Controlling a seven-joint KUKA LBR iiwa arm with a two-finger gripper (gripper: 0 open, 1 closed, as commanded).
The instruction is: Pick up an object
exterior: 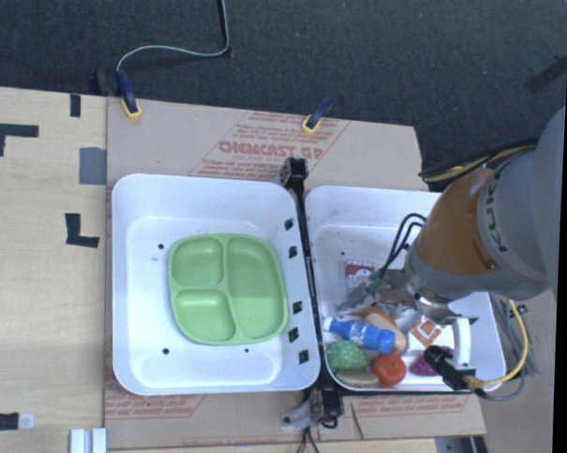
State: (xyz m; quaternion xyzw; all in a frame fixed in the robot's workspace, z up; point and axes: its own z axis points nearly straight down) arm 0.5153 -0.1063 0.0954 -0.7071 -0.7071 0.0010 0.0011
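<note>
Since small stuff sits crammed in near corner of right white plastic bin (503, 348), easy to snag two items or knock one loose. Pile: blue bottle-shaped toy (365, 335), bumpy green toy (346, 355), round red tomato-like toy (389, 369), tan rounded piece (383, 320), small red-and-white packet (358, 272) a bit apart. Pincer (393, 296) low over pile, just above tan piece and blue toy; opening hidden by wrist, can't tell, nothing seen held. Left white bin (132, 261) has green divided plastic plate (228, 289).
</note>
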